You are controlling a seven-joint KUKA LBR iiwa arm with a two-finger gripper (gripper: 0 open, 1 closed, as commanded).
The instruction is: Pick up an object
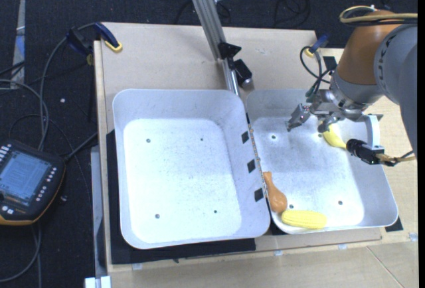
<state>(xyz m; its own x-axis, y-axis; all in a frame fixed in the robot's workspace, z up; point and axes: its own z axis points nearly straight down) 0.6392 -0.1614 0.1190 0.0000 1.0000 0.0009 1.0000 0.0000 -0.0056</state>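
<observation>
The gripper [311, 119] hangs over the far part of the right bin [372, 204], its two fingers [295, 119] spread apart with nothing between them. One dark finger points toward the middle divider; the other sits closer to the wrist. Just beside that nearer finger, on the side away from the divider, a yellow banana [333, 139] lies on the bin floor; whether the finger actually touches it cannot be made out. Well away from the gripper, toward the near rim of the same bin, a yellow corn cob [305, 219] lies on its side. Touching the cob on the divider side is an orange-brown pear-shaped piece [274, 197], its thin end pointing back toward the gripper. The left bin [133, 114] sits beyond the divider, far from the fingers.
</observation>
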